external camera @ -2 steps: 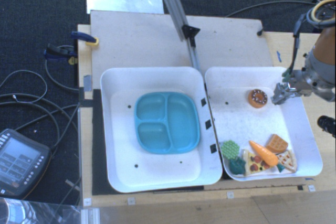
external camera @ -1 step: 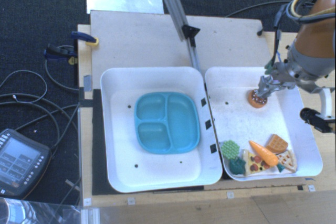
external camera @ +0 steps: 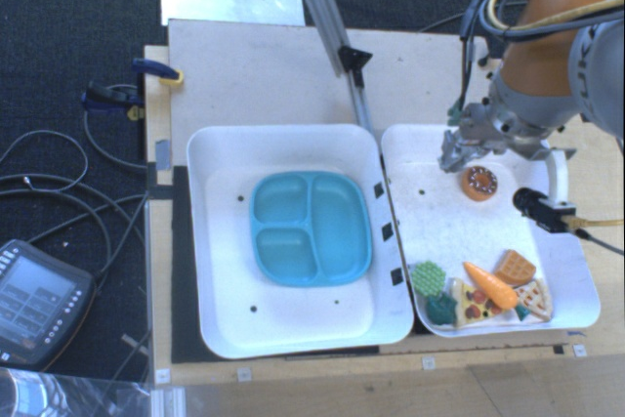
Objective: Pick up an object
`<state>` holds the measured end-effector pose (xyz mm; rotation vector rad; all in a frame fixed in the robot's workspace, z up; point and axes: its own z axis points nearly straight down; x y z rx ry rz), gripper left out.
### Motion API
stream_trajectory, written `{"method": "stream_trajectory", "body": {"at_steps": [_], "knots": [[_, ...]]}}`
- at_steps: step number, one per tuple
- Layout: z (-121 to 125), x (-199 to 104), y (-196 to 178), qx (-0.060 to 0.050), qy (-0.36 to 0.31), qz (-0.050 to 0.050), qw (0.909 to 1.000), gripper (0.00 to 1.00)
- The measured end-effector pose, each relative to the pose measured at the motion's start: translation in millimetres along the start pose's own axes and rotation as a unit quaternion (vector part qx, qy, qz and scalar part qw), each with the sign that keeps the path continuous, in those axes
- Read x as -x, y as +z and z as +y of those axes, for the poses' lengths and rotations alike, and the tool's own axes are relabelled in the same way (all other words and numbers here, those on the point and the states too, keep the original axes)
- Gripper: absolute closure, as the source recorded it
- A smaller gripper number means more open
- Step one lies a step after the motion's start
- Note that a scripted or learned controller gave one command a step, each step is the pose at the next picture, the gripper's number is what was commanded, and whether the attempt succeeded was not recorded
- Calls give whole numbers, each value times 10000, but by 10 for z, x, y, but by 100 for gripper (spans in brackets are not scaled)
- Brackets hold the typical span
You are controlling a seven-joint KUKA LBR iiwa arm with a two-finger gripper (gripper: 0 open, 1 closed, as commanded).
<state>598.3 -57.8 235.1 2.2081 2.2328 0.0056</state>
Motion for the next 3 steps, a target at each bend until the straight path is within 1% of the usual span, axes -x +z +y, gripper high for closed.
{"method": "stream_trajectory", "body": {"at_steps": [1,2,3], "knots": [[40,-493,35,-9,4,1,10000,100],[224,-920,71,-2,5,-1,10000,100],[398,-1407,-32,4,1,6,10000,100]]}}
